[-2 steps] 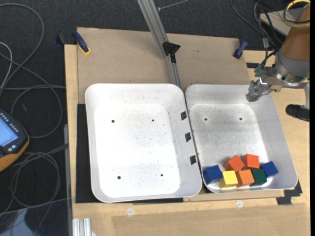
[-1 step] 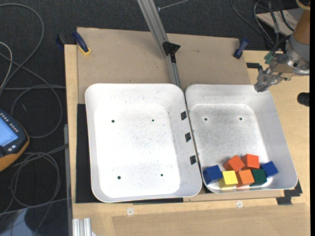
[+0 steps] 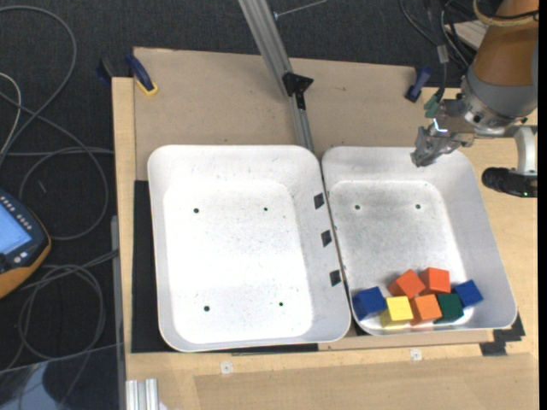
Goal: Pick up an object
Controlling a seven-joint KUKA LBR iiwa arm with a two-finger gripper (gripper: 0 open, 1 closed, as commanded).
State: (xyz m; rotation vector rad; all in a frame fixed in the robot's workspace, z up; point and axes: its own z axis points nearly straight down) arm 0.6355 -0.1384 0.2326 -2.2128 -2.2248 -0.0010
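The cluster of coloured blocks [image 3: 417, 297] sits packed edge to edge at the lower right of the right bin [image 3: 479, 195], so the pincer [image 3: 425, 154], at the bin's upper rim, finger state indeterminate, risks jamming against neighbouring blocks or the wall.

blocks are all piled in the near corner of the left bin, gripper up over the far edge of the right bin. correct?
Not quite: the camera view shows the blocks piled in the near corner of the right bin, not the left bin. The gripper is over the right bin's far edge, as you said.
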